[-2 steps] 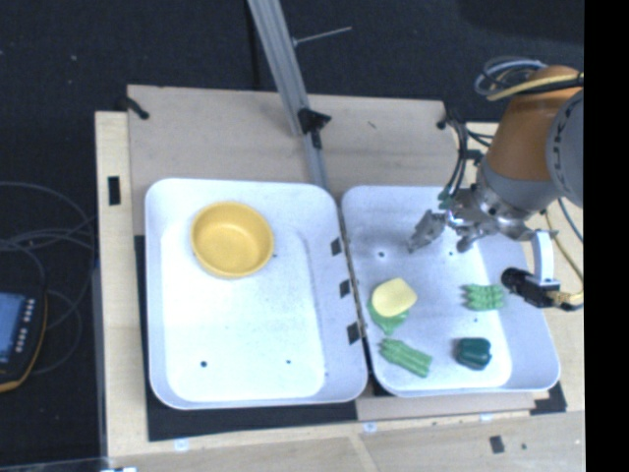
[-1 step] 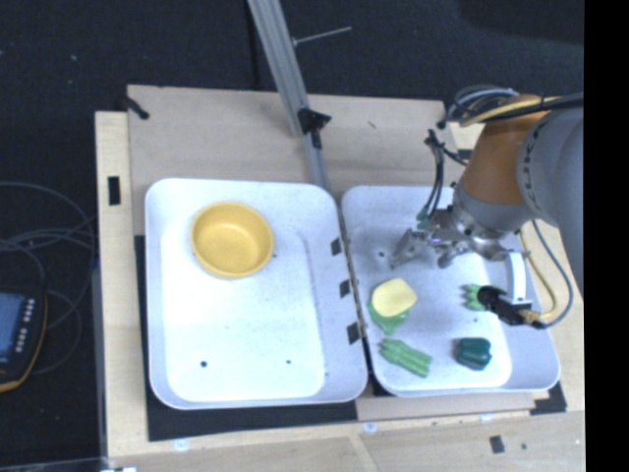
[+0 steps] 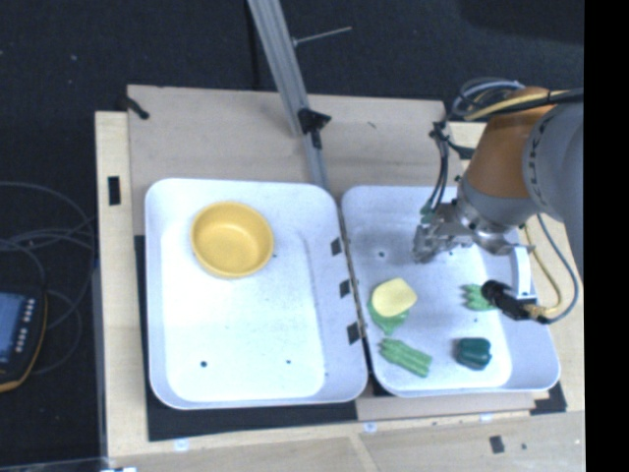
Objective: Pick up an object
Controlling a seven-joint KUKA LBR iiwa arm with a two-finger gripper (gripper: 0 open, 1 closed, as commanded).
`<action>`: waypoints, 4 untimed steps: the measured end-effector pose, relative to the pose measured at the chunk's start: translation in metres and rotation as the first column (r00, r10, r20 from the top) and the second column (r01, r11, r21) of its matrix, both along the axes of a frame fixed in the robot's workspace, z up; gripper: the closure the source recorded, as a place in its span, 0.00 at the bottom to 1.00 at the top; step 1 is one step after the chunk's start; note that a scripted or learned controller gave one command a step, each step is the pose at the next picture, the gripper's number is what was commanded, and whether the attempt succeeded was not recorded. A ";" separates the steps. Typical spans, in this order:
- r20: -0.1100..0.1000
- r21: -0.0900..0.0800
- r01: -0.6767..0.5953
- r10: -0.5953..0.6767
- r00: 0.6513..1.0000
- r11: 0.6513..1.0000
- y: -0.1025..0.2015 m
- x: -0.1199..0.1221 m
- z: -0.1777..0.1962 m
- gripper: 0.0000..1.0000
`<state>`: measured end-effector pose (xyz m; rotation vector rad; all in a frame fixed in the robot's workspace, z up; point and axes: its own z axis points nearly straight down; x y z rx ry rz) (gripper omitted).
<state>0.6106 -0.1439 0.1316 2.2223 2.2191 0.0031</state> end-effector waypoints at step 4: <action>-0.002 -0.001 -0.003 0.003 1.000 1.000 0.035 -0.010 0.135 1.00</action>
